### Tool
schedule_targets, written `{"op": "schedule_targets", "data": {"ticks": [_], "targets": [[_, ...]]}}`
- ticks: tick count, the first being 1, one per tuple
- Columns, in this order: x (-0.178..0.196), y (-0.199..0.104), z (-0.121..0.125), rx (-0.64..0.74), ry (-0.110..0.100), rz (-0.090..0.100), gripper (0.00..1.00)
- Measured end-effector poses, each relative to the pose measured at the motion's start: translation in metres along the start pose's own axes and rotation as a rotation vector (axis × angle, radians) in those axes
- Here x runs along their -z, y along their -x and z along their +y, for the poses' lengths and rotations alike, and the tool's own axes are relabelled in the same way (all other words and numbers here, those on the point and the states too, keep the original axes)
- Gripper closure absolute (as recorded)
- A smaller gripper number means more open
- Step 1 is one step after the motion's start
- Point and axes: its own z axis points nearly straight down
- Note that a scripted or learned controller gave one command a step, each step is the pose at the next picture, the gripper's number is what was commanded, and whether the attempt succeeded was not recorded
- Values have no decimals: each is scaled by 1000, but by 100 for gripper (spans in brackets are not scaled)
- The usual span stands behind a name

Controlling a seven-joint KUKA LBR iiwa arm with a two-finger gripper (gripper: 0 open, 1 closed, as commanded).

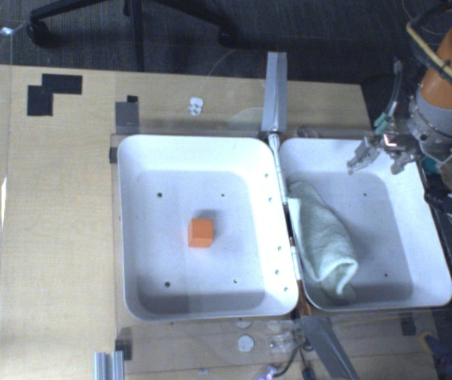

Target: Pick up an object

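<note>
**Orange cube in the left bin, cloth in the right, gripper spread and empty**

Two shallow white bins sit side by side on the wooden bench (51, 212). The left bin (142, 291), in the centre of the frame, holds a single small orange cube (201, 233), lying near the middle of its floor and well apart from every wall. The right bin (415, 275) holds a pale rolled cloth (324, 240), which lies along the bin's left side, just beside the divider between the two bins.

The arm's gripper (379, 154) is at the upper right of the frame, over the upper edge of the right bin. Its two fingers are spread apart with nothing between them. It is well apart from the cube and clear of the cloth.
</note>
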Motion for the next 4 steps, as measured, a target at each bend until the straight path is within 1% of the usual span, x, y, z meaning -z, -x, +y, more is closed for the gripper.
{"op": "schedule_targets", "data": {"ticks": [1, 2, 3, 4], "targets": [[24, -26, 36, -75, 4, 0, 0], [-77, 12, 69, 59, -2, 0, 0], [-155, 62, 71, 193, 3, 1, 0], [-88, 51, 71, 379, 7, -3, 0]]}}
